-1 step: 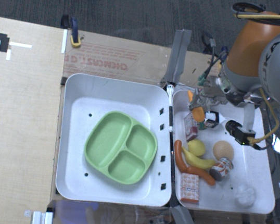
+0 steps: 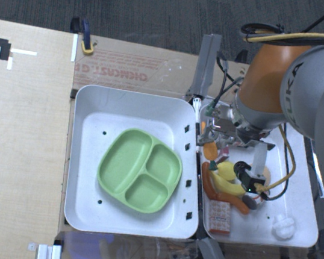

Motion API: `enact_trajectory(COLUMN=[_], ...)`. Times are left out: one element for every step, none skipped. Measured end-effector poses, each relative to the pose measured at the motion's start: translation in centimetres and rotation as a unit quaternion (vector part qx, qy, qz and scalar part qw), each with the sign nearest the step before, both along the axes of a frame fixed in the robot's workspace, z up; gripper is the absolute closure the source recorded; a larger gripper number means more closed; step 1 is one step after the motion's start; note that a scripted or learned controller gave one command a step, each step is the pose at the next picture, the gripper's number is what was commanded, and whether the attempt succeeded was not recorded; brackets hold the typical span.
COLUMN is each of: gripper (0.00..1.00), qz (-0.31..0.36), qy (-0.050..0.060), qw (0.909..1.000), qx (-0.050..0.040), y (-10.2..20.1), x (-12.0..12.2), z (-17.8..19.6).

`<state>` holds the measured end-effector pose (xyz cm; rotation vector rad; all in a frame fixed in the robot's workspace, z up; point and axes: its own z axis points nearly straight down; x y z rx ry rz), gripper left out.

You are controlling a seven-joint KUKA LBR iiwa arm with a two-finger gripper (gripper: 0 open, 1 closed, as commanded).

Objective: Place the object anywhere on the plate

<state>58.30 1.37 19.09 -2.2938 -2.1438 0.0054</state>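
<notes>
Green three-compartment plastic plate (image 2: 139, 170) sits centre of the left white bin (image 2: 78, 143), lower-middle of frame, nothing on it. So nothing is placed yet; my read is we're at the pick step.

Candidate objects are all in the right white bin (image 2: 307, 207), clustered along its left wall:
- yellow banana-shaped toy (image 2: 226, 177)
- long orange-red piece (image 2: 215, 193) just under it, touching
- small orange bit (image 2: 209, 150) above both
- small flat packet with red print (image 2: 219, 218) near the lower edge
- white crumpled lump (image 2: 284, 226), well apart at lower right

Can't tell which one the program is targeting.

Gripper (image 2: 217, 137) is low over the upper end of that cluster, just beside the wall between the bins. Jaw state: cannot tell, wrist hardware blocks it. No object visibly held.

Next move, as I judge it: get a confirmed grasp on one item, lift clear of the dividing walls, travel toward frame left, release over any compartment. Risks: the cluster is tight, so a neighbour may get dragged along, and the wall is close on that side.
</notes>
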Motion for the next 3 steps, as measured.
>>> enact_trajectory(gripper=[1.0,1.0,0.0], qz=[-0.045,-0.056,-0.057], qy=[0.001,0.001,0.0], qw=[0.999,0.9984,0.9984], qx=[-0.0001,-0.0005,-0.0005], y=[1.4,6.7,6.7], x=[-0.7,-6.2,-6.2], z=[-0.1,-0.1,0.0])
